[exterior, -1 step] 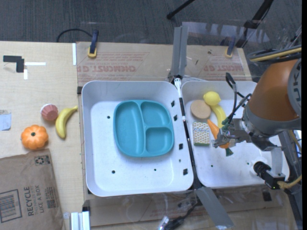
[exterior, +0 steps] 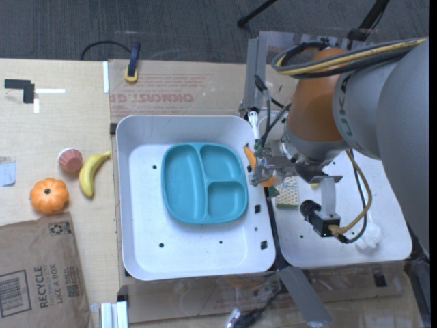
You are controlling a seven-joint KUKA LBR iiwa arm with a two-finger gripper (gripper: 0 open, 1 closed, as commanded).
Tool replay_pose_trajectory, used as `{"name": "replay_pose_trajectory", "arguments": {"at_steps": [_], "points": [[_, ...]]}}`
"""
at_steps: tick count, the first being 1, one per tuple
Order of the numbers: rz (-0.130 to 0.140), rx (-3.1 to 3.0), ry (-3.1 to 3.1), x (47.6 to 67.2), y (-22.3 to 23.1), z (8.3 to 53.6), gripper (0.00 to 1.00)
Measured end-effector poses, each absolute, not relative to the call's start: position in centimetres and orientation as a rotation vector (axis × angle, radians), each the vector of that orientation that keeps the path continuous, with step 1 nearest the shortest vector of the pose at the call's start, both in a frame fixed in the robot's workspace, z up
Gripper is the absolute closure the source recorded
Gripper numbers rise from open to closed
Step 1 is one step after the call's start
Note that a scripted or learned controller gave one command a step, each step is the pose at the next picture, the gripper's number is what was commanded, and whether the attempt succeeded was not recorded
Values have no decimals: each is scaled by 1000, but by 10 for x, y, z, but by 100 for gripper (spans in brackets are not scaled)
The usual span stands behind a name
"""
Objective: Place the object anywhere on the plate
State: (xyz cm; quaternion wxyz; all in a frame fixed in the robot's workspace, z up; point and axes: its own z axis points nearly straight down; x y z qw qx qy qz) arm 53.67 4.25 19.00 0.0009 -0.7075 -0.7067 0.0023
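Small orange object (exterior: 251, 160), at teal plate's (exterior: 204, 182) right edge

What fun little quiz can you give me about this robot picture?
1. True or false: the blue plate has three sections.
2. Which fruit lies on the wooden bench right beside the banana? A) pumpkin B) grapes C) lemon
3. Fill in: the plate sits inside the ____ white bin as the camera sees it.

Key: 1 true. 2 A, the small orange pumpkin. 3 left. The robot's hand hangs at that bin's right rim, near something orange too hidden to name.
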Motion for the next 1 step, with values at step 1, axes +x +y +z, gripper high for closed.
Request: {"name": "replay_pose_trajectory", "arguments": {"at_steps": [1], "points": [[8, -2222, -2219, 537, 42, 190, 0]]}}
